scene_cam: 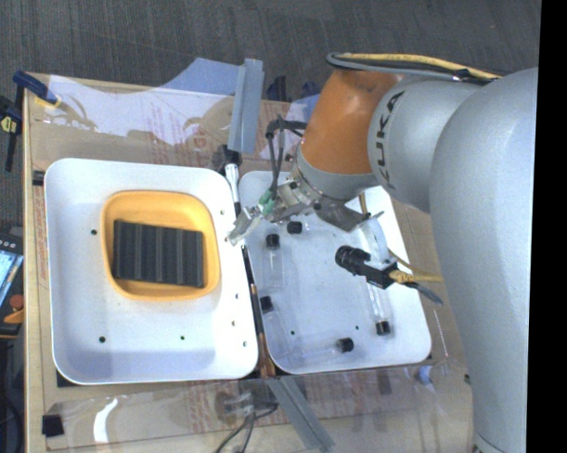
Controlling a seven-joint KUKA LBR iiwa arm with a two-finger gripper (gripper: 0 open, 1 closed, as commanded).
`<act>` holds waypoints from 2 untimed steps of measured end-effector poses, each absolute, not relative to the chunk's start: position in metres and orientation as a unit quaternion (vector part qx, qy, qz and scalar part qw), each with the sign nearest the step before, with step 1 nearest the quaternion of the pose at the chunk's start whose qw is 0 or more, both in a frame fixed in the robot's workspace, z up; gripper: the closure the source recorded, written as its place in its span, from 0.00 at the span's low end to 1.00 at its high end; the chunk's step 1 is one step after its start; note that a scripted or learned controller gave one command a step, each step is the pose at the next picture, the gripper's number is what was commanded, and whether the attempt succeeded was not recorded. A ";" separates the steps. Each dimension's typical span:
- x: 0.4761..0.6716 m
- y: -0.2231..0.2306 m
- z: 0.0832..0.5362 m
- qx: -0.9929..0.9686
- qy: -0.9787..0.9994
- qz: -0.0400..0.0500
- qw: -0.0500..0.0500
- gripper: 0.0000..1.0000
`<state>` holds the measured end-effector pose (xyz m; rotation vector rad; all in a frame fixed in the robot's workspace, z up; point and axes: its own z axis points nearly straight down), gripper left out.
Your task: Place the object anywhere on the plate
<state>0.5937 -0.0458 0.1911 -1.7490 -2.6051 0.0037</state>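
Over the seam between the left bin point(131, 350) and right bin point(307, 354) hangs the gripper point(251, 220); whether it is open or closed I cannot tell. A green bit point(266, 207), perhaps the object, shows at its tip. Left of it, the plate point(159, 207) bears nothing green: placing is not yet done

The plate point(160, 205) sat in the left bin point(121, 347); right of the plate lay the right bin point(318, 308), the gripper point(253, 220) hanging just right of the plate
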 end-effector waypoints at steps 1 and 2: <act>0.605 -0.005 0.192 -0.567 -0.824 0.000 0.000 0.00; 0.609 0.057 0.193 -0.523 -0.852 0.000 -0.001 0.00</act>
